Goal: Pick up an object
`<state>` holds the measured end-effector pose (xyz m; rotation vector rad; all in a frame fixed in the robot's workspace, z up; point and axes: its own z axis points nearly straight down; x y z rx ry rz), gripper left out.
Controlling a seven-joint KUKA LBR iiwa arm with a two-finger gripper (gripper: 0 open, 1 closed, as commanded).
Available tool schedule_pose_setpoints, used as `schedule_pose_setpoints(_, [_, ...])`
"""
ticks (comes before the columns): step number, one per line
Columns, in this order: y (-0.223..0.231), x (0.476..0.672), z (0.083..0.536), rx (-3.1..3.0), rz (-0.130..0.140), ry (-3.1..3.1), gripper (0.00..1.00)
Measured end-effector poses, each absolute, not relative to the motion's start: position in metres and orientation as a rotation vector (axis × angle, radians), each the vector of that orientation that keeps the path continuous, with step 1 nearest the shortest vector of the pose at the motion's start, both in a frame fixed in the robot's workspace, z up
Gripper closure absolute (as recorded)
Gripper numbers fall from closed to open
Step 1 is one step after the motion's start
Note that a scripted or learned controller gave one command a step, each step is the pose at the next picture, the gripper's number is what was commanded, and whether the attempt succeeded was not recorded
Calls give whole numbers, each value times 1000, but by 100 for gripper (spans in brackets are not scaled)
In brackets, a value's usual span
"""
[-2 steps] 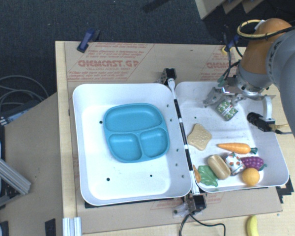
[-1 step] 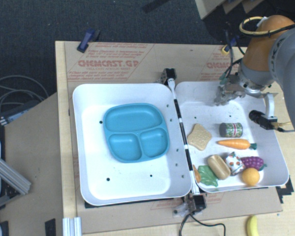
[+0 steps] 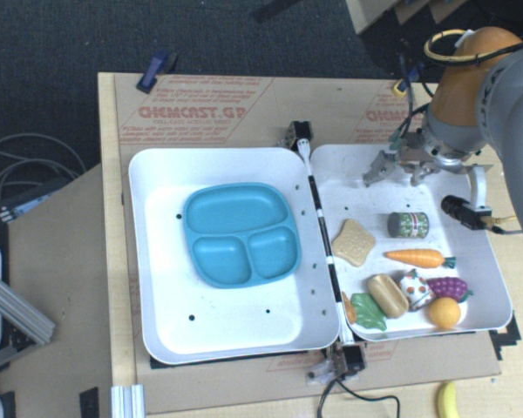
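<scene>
approach step: gripper [image 3: 399, 169] splayed wide, holding nothing, above right bin [image 3: 497, 273] back end. next: descend over can [image 3: 408, 225], close.

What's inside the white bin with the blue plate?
Inside the left bin lies one blue tray with three compartments, nothing in them. A few small dark dots mark the bin floor. Whatever is beneath the tray is covered.

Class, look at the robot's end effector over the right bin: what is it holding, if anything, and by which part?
Nothing is held. The end effector hangs above bare floor at the far end of the right bin, apart from the can.
</scene>
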<state>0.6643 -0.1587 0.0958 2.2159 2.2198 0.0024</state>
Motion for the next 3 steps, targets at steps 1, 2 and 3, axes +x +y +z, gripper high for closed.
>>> schedule_pose_setpoints(1, [-169,609,131,2222,-1,2220,0])
schedule_pose_setpoints(2, [-168,569,89,2224,-2,2222,0])
schedule_pose_setpoints(3, [-167,509,84,2224,-1,2221,0])
